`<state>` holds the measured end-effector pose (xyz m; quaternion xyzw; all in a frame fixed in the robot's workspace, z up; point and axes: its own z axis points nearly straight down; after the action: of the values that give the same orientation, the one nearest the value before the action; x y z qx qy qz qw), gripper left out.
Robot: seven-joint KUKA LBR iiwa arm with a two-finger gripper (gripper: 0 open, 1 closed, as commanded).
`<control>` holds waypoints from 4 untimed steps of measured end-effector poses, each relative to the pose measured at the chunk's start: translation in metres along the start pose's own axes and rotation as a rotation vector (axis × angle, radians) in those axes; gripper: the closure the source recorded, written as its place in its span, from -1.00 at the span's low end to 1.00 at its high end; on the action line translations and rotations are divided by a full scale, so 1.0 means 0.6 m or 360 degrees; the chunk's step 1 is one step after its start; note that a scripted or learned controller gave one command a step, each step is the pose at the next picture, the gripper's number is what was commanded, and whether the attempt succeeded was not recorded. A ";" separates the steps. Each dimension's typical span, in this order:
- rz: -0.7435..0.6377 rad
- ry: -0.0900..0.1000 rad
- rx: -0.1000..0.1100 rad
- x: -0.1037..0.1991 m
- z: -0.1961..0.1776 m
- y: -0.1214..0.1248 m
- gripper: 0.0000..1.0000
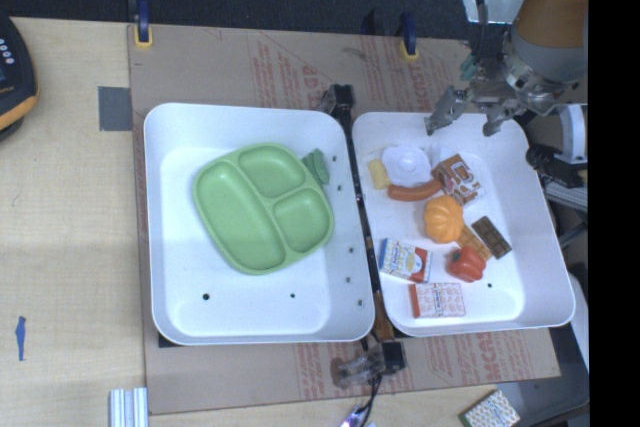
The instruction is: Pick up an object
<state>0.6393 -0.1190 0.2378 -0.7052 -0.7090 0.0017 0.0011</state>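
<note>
The right bin (pixel 530 225) holds a pile of toy food: a white round piece (pixel 405 161), a sausage (pixel 414 191), a brown and white packet (pixel 457 178), an orange pumpkin-like piece (pixel 444 219), a red pepper (pixel 465 264), a dark brown bar (pixel 491 236), a yellow bit (pixel 378 174) and two small printed cartons (pixel 404 260) (pixel 437 299). My gripper (pixel 466 122) hovers above the bin's far edge, its two fingers (pixel 440 115) spread open with nothing between them. It stands just beyond the white piece and the packet.
The left bin (pixel 180 305) carries a green divided plate (pixel 264 207) and a small green scrap (pixel 317 165) beside it. Blue clamps (pixel 143 20) pin the cardboard sheet at the back. A dark device (pixel 14 75) lies at the far left.
</note>
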 end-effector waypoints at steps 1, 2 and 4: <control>-0.0001 -0.0009 -0.0036 -0.021 0.205 0.013 -1.00; 0.0000 -0.0008 -0.0022 -0.011 0.201 -0.095 -1.00; -0.0005 -0.0027 -0.0087 0.031 0.223 -0.248 -1.00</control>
<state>0.4897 -0.1013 0.1043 -0.7038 -0.7099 -0.0117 -0.0240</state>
